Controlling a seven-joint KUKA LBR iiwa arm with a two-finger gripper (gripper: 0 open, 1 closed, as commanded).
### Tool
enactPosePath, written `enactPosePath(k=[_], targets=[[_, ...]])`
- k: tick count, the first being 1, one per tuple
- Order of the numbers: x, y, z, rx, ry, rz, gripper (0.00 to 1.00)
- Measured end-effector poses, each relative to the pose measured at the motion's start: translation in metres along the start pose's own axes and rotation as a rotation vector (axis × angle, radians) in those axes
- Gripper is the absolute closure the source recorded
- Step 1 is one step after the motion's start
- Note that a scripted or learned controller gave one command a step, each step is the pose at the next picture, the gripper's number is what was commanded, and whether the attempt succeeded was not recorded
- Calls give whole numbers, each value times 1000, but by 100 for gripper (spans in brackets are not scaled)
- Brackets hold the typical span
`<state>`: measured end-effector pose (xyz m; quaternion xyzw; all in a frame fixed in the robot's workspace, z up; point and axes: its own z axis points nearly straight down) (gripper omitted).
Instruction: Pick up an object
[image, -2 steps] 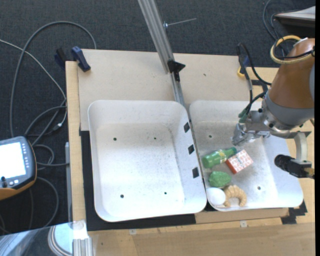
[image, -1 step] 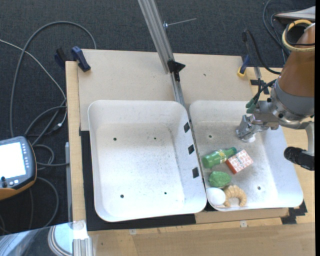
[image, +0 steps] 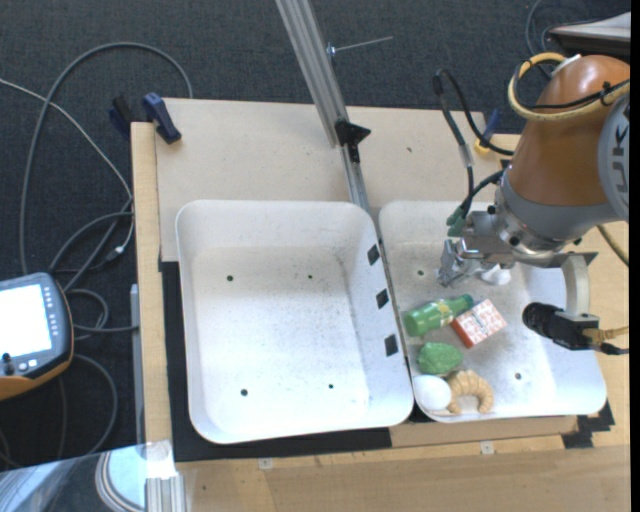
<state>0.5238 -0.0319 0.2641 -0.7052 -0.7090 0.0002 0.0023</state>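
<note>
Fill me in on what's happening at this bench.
The arm reaches in from the right, and its gripper hangs over the right bin, above a cluster of small items. Below it lie a green bottle, a red box, a green lump, a white egg and a croissant. Nothing shows between the fingers, so no pick has happened yet. The left bin sits beside it.

The grey arm with its orange band (image: 570, 130) is cut off by the right edge and hides the right white bin's (image: 400, 240) far corner. A small white object (image: 497, 272) beneath the metal pincer (image: 458, 262) is too covered to identify.
</note>
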Motion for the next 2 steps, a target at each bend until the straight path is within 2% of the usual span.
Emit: enactPosePath(k=[1,2], targets=[[51,-7,1,-1,0,-1,100],[93,-20,24,2,0,1,100]])
